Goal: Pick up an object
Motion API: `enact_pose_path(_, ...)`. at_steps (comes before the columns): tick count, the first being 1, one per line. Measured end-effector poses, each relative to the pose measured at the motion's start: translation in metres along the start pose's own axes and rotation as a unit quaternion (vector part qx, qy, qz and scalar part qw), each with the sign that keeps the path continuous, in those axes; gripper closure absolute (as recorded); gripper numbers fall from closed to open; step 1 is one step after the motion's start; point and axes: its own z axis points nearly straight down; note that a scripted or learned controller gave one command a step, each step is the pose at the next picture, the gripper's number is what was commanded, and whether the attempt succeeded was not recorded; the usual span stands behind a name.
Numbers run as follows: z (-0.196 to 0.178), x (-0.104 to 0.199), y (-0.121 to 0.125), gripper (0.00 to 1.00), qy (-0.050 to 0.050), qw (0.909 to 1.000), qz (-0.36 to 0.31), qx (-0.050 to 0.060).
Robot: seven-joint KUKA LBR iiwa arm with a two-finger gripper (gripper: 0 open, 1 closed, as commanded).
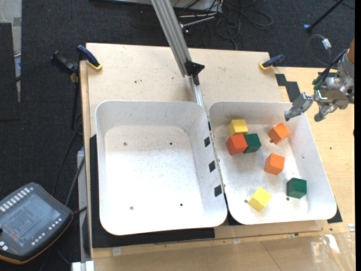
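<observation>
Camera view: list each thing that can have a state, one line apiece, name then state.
end effector: open, holding nothing, at the right bin's upper right edge
left bin: upright, flat on the bench
right bin: upright, holding seven blocks
red block: resting, touching the dark green block
orange block: loose, tilted, nearest the end effector

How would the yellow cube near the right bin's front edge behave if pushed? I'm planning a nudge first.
The yellow cube looks rigid and flat-faced, so it would probably slide, not roll. It sits apart from the other blocks, so a nudge likely moves it alone. The white right bin looks smooth, so expect easy skidding.
</observation>
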Motion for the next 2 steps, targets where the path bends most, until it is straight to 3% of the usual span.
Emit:
enact_pose_path(1, -0.002, 0.000, 0.001, 0.00, -0.001, 1.0000, -0.001, -0.002)
enact_pose_path(2, 0.056, -0.005, -0.007, 0.00, 0.000, 1.0000, 0.001, 0.001)
